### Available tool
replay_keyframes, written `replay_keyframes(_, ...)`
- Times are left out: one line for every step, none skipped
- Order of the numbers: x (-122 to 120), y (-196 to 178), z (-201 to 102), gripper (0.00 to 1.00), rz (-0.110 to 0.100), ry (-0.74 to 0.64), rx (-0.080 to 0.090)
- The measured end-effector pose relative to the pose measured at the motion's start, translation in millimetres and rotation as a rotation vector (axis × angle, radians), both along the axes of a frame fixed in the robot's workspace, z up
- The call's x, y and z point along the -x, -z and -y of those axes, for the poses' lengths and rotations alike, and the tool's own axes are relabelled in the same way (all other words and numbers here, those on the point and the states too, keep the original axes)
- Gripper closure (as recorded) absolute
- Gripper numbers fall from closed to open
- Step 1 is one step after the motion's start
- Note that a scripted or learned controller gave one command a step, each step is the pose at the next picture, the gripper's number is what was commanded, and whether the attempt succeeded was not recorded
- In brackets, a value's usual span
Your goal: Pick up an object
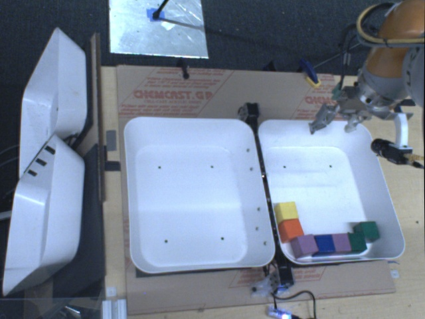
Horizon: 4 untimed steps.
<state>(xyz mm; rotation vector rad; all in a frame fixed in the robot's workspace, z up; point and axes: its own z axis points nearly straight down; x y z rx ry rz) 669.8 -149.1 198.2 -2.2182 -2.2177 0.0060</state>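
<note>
My end effector [334,118] hangs released and empty over the right bin's [388,198] far rim. The blocks, including yellow block [286,211], crowd its near wall, well apart, unreached.

Bins: my left bin [192,195] and right bin [330,198] sit side by side on a board [199,92], their inner rims nearly touching.
Blocks: a cluster of blocks [325,234] lies in the right bin, along its near wall, running from the near-left corner toward the near-right corner.
My gripper [337,118]: above the far rim of the right bin, well apart from the blocks.
Spare tubs [46,158]: two, stacked at a tilt, left of the board.
Metal sheet [158,18]: behind the board, beyond the left bin.
</note>
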Motion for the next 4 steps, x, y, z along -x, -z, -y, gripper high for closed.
replay_keyframes(-2, -4, 0, 0.0, 0.007, -0.001, 0.001)
replay_keyframes(5, 41, -6, 0.0, 0.004, -0.001, 0.0)
replay_keyframes(9, 103, -9, 0.0, 0.002, -0.001, 0.0)
replay_keyframes(9, 112, -9, 0.0, 0.007, -0.001, 0.001)
